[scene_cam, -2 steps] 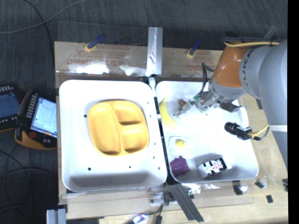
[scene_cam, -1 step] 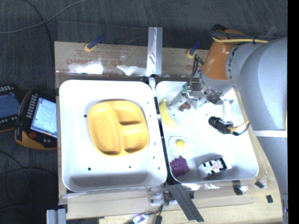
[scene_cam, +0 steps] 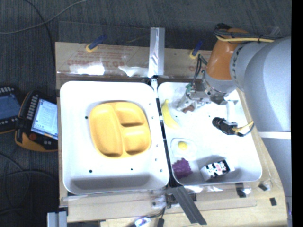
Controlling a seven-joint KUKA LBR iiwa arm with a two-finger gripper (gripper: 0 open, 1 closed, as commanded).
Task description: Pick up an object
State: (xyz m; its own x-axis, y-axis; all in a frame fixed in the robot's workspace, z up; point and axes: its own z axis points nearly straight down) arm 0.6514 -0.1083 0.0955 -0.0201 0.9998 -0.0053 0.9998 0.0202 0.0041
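End effector (scene_cam: 188, 101) sat low in the back-left corner of the right bin (scene_cam: 253, 167), over something small and dark; whether it was gripping it, or how far open it was, I could not tell. The arm (scene_cam: 265, 79) came in from the right, probably to keep clear of the bin's centre. Just left, a banana (scene_cam: 168, 114) lay along the divider wall, tight against the edge, likely awkward to approach. Nearer the front: a fried egg toy (scene_cam: 182, 146), a purple grape bunch (scene_cam: 181, 167), a small printed box (scene_cam: 216, 168). These 3 sat apart with open floor between. The left bin (scene_cam: 71, 174) held 1 yellow tray (scene_cam: 120, 128), centred, with room all round. Desk (scene_cam: 64, 51) edges showed behind.
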